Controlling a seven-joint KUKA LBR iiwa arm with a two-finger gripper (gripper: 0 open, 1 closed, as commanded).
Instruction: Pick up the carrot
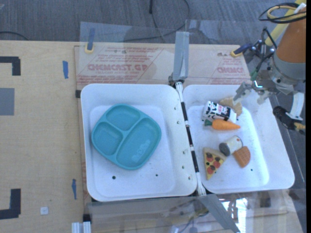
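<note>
We see the small orange toy carrot with a green stub end [225, 125] lying on its side in the right-hand shallow white bin [279, 171], a little toward ten o'clock from that bin's middle, tip pointing to three o'clock. Just beside it at twelve o'clock sits a black-and-white cow-patterned carton [215, 111], close enough that they may touch, and a tan crumpled-looking piece [230, 103] lies at one o'clock from the carrot. Toward six o'clock are a grey cylinder [230, 144], a round orange-brown biscuit-like piece [242, 156] and a toy pizza slice [212, 161].

The gripper [257, 85] hangs over the bin's far right corner, at two o'clock from the carrot and well apart from it; we cannot tell how it is set. We judge the pick has not begun. The carton crowds the carrot's far side, so a grasp across its length looks tight.

The left bin [95, 178] holds a teal divided plastic plate [126, 136].
</note>
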